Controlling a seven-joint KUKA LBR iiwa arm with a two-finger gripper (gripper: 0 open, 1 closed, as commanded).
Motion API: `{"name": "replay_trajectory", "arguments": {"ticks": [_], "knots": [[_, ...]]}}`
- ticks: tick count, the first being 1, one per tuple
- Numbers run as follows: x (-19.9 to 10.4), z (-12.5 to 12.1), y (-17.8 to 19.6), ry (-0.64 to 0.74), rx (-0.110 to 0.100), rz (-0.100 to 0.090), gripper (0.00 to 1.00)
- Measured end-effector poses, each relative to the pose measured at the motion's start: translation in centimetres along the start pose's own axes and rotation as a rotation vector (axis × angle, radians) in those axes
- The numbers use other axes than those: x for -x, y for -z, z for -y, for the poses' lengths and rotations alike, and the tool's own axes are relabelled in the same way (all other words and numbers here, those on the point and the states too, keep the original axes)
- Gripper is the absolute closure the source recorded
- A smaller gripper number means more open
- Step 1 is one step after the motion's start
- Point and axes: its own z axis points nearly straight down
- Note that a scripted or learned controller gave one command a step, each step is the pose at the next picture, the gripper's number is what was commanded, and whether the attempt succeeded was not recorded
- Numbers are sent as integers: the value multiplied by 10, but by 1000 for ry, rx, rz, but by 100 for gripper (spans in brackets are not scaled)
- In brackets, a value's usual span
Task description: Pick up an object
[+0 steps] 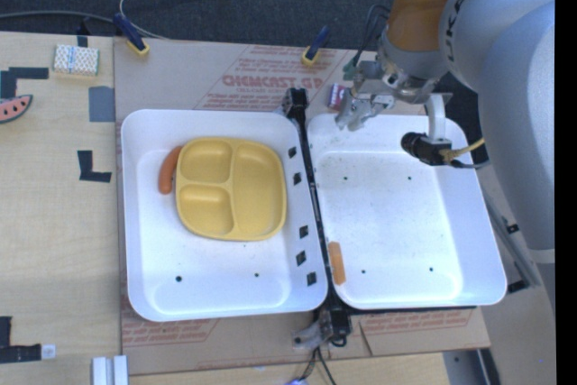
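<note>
My gripper (pixel 354 114) hangs over the far left corner of the right bin (pixel 469 284), below the orange wrist band. Its two fingers stand slightly apart, open, with nothing between them. An orange carrot-like piece (pixel 335 262) lies at the right bin's near left edge, well away from the gripper. In the left bin (pixel 216 293) a yellow divided plate (pixel 231 188) lies flat. A second orange piece (pixel 166 171) rests against the plate's left side.
A black divider with clips (pixel 305 185) runs between the bins. A black part with a yellow cable (pixel 428 147) hangs from the arm over the right bin's far edge. A small purple item (pixel 339 95) and blue clamps (pixel 315 44) sit on the cardboard behind.
</note>
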Motion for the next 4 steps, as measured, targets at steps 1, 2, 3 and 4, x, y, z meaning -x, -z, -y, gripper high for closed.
{"name": "replay_trajectory", "arguments": {"ticks": [1, 2, 3, 4], "knots": [[0, 0, 0, 0, 0, 0, 0], [-1, 0, 9, 1, -1, -1, 100], [-1, 0, 9, 1, -1, -1, 0], [-2, 0, 19, 3, -2, -3, 100]]}}
